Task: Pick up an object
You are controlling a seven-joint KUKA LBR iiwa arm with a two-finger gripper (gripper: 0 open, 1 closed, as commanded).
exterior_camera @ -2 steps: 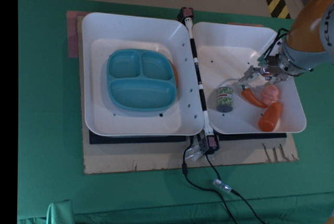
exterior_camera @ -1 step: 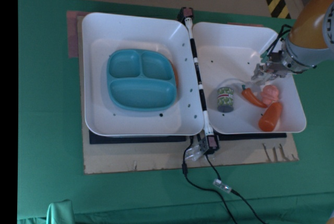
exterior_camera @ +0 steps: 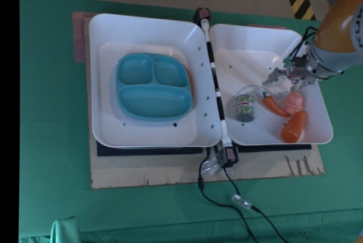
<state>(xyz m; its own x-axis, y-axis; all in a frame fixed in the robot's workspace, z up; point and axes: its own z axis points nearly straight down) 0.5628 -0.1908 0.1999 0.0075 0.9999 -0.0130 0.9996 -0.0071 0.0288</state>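
In the right bin [exterior_camera: 244, 55] lie a small green-patterned can [exterior_camera: 245, 107], a little carrot [exterior_camera: 275, 105], a pink round object [exterior_camera: 294, 102] and an orange bottle-like piece [exterior_camera: 294, 126]. My gripper [exterior_camera: 285, 79] hangs over the bin's right part, just above the carrot and the pink object, its fingers spread apart with nothing between them. The grey arm with its orange band [exterior_camera: 340, 26] comes in from the right.
The left bin [exterior_camera: 108, 32] holds a teal divided plate [exterior_camera: 153, 86]. A black-and-white divider [exterior_camera: 214, 75] runs between the bins. Cables [exterior_camera: 238, 199] trail off the bench's front edge. Brown cardboard lies under both bins.
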